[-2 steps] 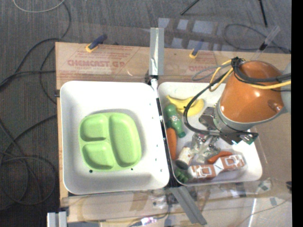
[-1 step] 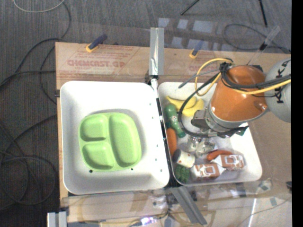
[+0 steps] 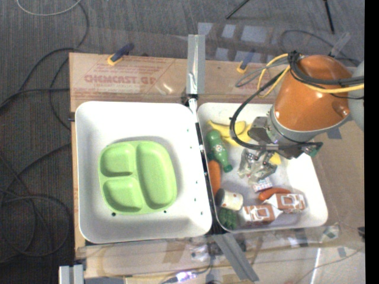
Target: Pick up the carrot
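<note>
The gripper [image 3: 256, 169] hangs over the right bin [image 3: 317, 200], fingers spread, holding nothing; the carrot [image 3: 214, 175] lies near.

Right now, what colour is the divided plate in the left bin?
Light green: the divided plate has three compartments, seen clearly in the camera view.

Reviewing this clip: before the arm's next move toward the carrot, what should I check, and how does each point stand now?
1. Carrot visible in the right bin, by its left wall: ok.
2. End effector over the carrot: not ok, it hangs mid-bin, to the carrot's right.
3. Carrot free of neighbours: not ok, green bottle right above it.
4. Nothing held between the fingers: cannot tell.
5. Green tray in the left bin, out of the path: ok.
</note>
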### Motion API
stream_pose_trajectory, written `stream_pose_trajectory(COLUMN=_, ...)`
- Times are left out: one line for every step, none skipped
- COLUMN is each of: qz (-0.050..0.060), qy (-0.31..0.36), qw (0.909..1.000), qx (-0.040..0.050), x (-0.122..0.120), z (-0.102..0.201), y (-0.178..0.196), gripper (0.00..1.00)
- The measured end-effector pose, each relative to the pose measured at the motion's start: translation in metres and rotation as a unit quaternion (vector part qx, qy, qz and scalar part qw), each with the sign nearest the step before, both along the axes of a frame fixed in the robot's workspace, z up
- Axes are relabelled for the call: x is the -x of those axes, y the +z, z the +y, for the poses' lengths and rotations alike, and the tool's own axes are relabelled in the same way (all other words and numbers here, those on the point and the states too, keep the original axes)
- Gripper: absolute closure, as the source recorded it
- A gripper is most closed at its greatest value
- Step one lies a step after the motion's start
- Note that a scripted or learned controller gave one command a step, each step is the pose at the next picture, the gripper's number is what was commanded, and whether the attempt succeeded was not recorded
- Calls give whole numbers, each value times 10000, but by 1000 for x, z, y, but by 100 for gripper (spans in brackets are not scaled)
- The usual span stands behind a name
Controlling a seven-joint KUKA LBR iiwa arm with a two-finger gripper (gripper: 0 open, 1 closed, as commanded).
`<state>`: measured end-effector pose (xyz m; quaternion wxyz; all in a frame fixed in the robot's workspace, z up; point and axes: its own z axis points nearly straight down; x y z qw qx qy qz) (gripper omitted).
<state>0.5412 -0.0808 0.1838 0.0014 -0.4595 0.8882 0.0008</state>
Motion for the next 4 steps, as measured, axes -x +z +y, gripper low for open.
stream_pose_trajectory(qz=11, qy=1246, qw=9922, qx=-5, x=19, z=30, y=-1, gripper=100)
stream_pose_trajectory(qz=-7, qy=2079, qw=9781, qx=-13, x=3, z=73, y=113, gripper=100)
stream_pose_trajectory(qz=-14, qy=2079, qw=9781, qx=-37, x=2, z=76, y=121, gripper=100)
stream_pose_trajectory(qz=-8, qy=4728, qw=8812, qx=-17, x=-6, z=9, y=127, gripper=100)
